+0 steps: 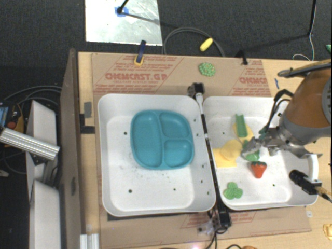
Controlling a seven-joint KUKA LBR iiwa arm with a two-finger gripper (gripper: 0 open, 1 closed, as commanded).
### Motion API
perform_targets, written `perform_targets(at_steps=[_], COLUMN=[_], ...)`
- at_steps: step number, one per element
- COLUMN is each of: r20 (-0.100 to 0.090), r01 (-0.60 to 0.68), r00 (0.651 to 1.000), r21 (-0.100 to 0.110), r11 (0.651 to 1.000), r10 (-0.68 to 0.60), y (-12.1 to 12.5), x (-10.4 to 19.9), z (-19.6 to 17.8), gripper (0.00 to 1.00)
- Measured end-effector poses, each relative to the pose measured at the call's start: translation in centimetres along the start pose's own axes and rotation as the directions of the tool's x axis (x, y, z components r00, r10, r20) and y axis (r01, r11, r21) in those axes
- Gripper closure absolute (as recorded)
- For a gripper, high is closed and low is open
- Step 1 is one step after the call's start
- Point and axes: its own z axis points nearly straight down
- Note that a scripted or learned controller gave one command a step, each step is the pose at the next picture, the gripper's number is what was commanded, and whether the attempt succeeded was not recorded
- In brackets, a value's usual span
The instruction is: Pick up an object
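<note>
Probably light, stiff and a bit slick, the strawberry (258,168) in the right bin (280,198), just below the gripper (255,152), looks best pinched across its red body, though the claw's state I cannot tell.

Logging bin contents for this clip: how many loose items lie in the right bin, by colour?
Green: 2, a stick-shaped piece and a small leafy piece
Yellow: 1, a flat wedge
Red: 1, a strawberry
Total: 4, with the hand just above the strawberry.
</note>
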Motion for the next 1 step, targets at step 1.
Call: perform_targets(at_steps=[1], r20=[0.003], r01=[-0.001], r00=[1.0], r21=[-0.01], r11=[1.0], r10=[0.001], y=[-2.94], x=[-3.81], z=[4.4], gripper=[0.0])
